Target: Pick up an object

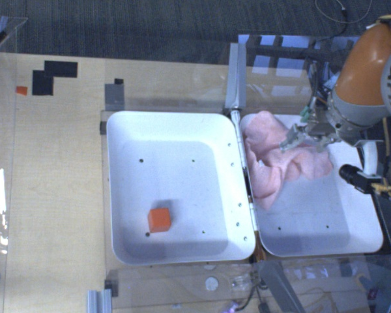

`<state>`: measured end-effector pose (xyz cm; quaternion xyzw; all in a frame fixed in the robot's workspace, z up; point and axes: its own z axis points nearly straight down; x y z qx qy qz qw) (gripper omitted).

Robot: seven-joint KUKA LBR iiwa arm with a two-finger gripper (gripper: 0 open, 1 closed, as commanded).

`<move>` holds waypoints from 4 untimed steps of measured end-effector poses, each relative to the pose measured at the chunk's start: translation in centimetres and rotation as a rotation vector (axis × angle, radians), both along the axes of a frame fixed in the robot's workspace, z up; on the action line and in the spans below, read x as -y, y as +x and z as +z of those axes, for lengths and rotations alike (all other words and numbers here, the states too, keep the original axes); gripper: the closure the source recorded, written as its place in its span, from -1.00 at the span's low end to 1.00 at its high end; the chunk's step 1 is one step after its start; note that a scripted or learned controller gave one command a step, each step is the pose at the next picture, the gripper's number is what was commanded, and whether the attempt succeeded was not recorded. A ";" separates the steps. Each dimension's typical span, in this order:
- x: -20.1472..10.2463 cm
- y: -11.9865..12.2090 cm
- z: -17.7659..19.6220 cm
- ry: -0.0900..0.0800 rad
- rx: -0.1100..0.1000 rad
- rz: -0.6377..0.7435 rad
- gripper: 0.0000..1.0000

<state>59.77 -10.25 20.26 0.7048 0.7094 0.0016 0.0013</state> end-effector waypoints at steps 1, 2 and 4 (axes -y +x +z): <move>1.6 0.7 -10.5 -0.002 0.007 0.015 -1.00; -0.5 2.0 -11.1 -0.004 0.012 0.100 -1.00; -1.4 5.8 -8.9 -0.001 0.002 0.097 1.00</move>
